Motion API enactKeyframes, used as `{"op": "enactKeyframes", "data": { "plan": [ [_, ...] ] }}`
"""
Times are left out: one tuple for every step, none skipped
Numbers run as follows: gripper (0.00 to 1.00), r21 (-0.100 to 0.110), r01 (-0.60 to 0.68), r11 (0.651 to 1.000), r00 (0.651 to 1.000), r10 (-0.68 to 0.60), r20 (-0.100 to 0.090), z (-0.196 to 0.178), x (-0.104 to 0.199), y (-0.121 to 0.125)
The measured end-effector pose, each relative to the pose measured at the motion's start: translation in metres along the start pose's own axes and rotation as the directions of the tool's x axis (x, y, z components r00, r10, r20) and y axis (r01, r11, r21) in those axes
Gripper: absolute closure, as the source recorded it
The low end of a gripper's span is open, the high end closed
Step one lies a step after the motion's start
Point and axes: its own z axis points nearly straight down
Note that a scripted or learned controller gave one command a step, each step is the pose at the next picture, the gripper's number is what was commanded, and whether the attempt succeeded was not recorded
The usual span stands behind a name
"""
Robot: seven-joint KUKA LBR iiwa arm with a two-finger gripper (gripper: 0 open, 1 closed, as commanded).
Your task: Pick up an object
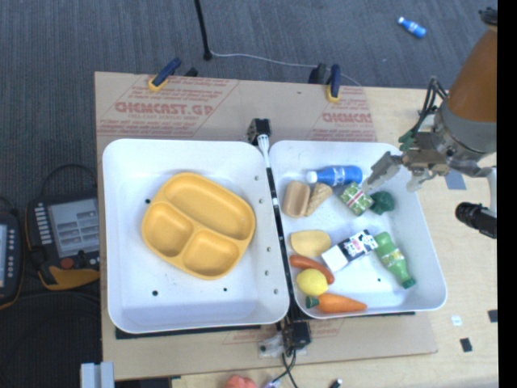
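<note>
Left white bin (pixel 121 217) holding a yellow three-compartment tray (pixel 198 225), right white bin (pixel 420 289) carrying a blue bottle (pixel 338 175), green bottle (pixel 393 259), carrot (pixel 341 303), lemon (pixel 313 281), bread roll (pixel 296 199), small carton (pixel 354 198), pincer (pixel 401 174) hovering spread open and holding nothing above the bin's upper right, cardboard (pixel 161 107) on the tabletop (pixel 468 265) reading "DIEMCAST" in part.

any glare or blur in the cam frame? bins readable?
Camera view: even, soft light, with mild glare on the right bin and faint shadows under the yellow tray. Toys are sharp enough to separate. The hand and orange-banded arm look slightly soft.
</note>
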Motion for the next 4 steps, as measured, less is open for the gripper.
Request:
{"op": "enactKeyframes", "data": {
  "plan": [
    [0.0,0.001,-0.001,1.0,1.0,0.001,-0.001,0.167,0.002,-0.029],
    [0.0,-0.015,0.0,1.0,1.0,0.0,0.004,0.183,-0.022,0.06],
    [1.0,-0.015,0.001,1.0,1.0,0.0,0.004,0.173,-0.022,0.06],
    [1.0,-0.001,0.001,1.0,1.0,-0.001,0.0,0.133,0.005,0.055]
  ]
}}
